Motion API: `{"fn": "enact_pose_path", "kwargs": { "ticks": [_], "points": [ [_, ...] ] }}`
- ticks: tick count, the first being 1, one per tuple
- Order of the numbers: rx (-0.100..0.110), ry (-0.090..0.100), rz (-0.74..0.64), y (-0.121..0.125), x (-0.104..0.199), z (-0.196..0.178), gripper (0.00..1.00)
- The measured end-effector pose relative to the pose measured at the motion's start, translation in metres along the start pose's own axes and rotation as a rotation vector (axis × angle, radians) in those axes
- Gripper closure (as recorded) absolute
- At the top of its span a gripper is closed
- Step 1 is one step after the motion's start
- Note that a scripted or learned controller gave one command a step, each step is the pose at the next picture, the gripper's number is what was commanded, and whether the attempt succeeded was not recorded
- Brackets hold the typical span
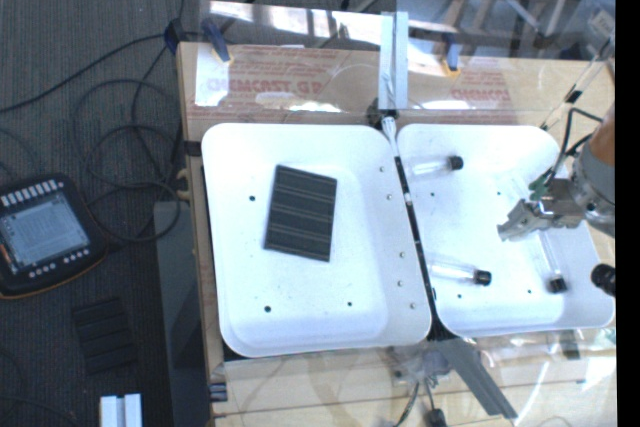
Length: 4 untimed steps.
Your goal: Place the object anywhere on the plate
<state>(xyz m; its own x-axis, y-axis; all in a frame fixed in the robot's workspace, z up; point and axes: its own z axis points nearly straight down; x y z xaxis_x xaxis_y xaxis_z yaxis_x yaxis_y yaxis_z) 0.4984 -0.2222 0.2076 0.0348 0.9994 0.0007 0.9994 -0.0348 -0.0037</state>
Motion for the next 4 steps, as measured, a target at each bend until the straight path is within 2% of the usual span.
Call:
{"fn": "enact_pose_path", "kwargs": {
  "ticks": [1, 2, 3, 4],
  "points": [
    [0.002, 0.000, -0.090, -0.007, 0.068, 0.019, 1.00],
    [-0.003, -0.008, -0.239, -0.003, 0.107, 0.040, 1.00],
    [0.000, -0.002, -0.227, 0.023, 0.163, -0.041, 1.00],
    [0.000, -0.004, -0.048, 0.073, 0.182, -0.079, 1.00]
  ]
}}
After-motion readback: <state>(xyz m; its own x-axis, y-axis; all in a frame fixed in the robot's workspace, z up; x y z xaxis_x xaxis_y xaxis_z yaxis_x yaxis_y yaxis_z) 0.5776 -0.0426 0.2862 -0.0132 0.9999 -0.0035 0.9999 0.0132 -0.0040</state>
